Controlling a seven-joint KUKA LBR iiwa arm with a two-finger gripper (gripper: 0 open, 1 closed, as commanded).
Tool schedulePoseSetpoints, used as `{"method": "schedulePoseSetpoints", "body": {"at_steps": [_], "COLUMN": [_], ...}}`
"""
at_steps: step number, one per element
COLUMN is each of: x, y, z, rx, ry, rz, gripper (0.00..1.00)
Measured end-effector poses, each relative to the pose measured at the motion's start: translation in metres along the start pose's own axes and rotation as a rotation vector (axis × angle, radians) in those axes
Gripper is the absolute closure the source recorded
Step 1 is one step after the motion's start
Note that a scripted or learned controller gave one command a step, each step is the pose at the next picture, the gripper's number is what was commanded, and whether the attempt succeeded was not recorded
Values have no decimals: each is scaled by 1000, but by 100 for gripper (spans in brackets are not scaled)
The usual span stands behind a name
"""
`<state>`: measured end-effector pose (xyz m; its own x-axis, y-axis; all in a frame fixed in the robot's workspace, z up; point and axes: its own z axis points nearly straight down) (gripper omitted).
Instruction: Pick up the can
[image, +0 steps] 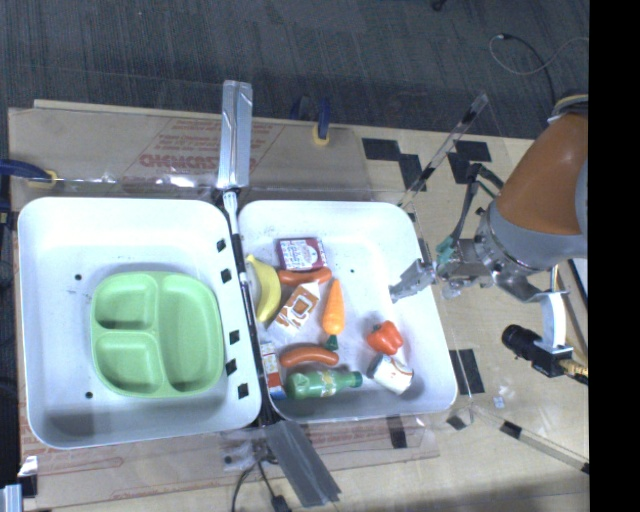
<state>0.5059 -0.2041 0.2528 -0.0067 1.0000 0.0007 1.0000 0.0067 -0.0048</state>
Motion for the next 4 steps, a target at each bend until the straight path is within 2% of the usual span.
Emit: {"method": "schedulePoseSetpoints", "body": {"at_steps": [1,2,3,4], "x": [66,110,234,265], "y": [-16,2,36,28], "z": [160,161,61,122], "rx": [-7,-3,-1,-11], "ry": [-2,0,1,-15], "rz": [-99,172,79,131], "gripper": [0,0,0,0]}}
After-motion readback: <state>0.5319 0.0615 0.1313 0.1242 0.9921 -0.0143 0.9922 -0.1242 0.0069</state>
